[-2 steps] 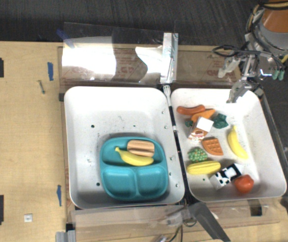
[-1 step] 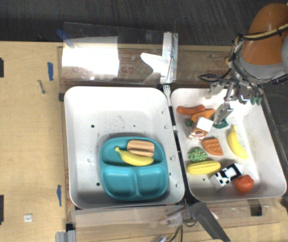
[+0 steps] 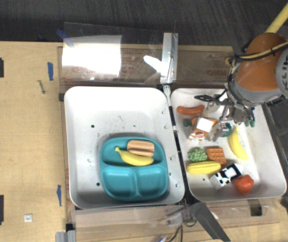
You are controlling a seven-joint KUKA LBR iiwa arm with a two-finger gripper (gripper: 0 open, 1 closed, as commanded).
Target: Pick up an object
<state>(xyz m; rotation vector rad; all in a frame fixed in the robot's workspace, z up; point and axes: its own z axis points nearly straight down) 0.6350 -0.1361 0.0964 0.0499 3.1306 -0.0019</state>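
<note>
The jaws (image 3: pixel 223 126) hung low in the right bin (image 3: pixel 275 183), near its upper middle; whether they stood apart or together could not be told. Just at their 9 o'clock lay a small white and orange carton (image 3: pixel 202 127), and at their 4 o'clock a banana (image 3: pixel 238 144). A hot dog (image 3: pixel 190 110) lay at 10 o'clock of the carton. Toward 6 o'clock sat a green cluster (image 3: pixel 197 155), a waffle (image 3: pixel 216 154) and a corn cob (image 3: pixel 203 168). Farther toward 5 o'clock were a black-and-white toy (image 3: pixel 226 175) and a tomato (image 3: pixel 244 184), touching or nearly so. In the left bin (image 3: pixel 83 115), a teal tray (image 3: pixel 133 180) held a second banana (image 3: pixel 133 158) and a bun (image 3: pixel 140 147) in its top compartment. The arm (image 3: pixel 260 69) reached in from 2 o'clock.
</note>
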